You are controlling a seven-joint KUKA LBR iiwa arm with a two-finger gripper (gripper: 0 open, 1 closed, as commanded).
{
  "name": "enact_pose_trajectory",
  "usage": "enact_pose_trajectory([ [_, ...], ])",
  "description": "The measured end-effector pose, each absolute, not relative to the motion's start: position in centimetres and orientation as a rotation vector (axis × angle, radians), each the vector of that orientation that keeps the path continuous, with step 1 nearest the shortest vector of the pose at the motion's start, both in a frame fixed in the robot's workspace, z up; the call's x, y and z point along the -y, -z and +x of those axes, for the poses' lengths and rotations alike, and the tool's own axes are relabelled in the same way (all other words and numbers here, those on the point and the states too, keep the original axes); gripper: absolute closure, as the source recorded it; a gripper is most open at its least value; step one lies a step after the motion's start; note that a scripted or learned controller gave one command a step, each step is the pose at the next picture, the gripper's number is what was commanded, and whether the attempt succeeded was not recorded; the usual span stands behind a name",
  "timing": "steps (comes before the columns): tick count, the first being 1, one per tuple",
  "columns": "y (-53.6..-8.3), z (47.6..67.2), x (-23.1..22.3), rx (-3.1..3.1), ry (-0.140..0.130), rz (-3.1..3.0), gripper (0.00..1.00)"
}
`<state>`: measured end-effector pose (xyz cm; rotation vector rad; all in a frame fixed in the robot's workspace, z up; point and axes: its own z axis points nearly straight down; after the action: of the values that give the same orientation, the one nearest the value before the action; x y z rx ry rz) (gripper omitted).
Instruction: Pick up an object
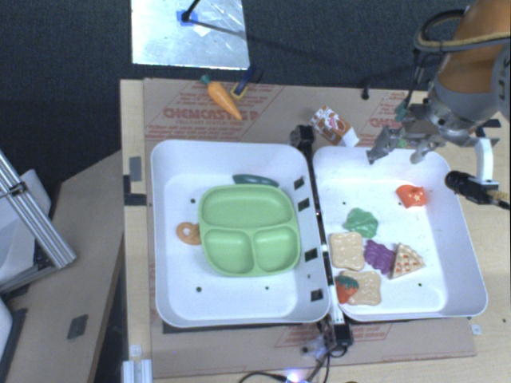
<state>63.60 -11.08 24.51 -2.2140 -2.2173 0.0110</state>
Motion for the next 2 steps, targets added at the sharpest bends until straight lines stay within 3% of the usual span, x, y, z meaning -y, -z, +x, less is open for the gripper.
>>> enact_pose_trajectory([
  [1,-25.3,63.8,11.1,2.226,0.001,-2.219,0.0],
  [2,-20.7,63.4,10.3,2.225,0.0,-2.219,0.0],
])
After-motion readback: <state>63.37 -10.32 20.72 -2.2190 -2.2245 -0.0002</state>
